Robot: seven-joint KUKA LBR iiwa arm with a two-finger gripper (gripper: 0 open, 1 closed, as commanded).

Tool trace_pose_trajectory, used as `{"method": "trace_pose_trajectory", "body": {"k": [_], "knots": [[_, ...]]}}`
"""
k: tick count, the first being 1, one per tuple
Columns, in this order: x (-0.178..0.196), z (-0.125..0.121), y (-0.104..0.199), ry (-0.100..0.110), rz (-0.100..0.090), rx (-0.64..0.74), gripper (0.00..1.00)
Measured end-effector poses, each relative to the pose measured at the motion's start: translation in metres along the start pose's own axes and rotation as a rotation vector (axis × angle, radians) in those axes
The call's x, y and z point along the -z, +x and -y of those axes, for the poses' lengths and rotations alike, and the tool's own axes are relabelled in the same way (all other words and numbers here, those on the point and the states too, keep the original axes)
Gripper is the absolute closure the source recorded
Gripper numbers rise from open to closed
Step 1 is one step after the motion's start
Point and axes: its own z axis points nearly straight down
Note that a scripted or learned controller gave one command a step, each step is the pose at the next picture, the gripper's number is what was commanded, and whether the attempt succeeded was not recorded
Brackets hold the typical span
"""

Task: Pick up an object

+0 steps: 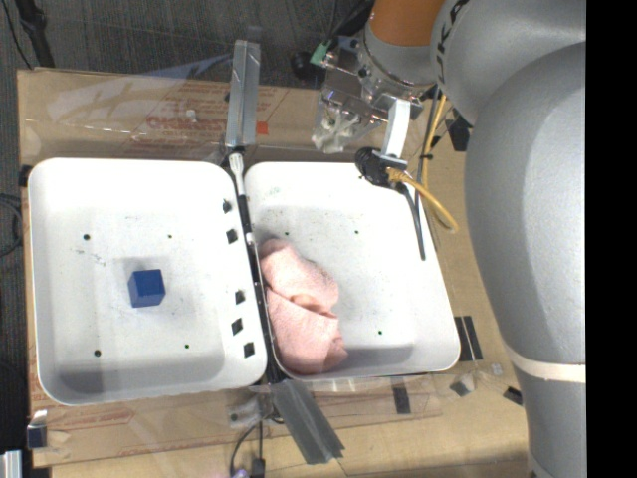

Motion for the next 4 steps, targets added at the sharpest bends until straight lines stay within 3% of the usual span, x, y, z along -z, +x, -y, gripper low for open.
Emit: {"method": "trace_pose_trajectory", "body": {"k": [1,2,3,4], "knots": [[-0.092,0.002,0.002,0.005,0.002,-0.120,1.00],[-0.092,0.013,0.034,0.003,0.002,-0.224,1.00],[-0.094,-0.002,-0.006,0.004,0.000,-0.223,1.00],[-0.109,0.003,0.006,0.005,0.002,-0.243,1.00]]}}
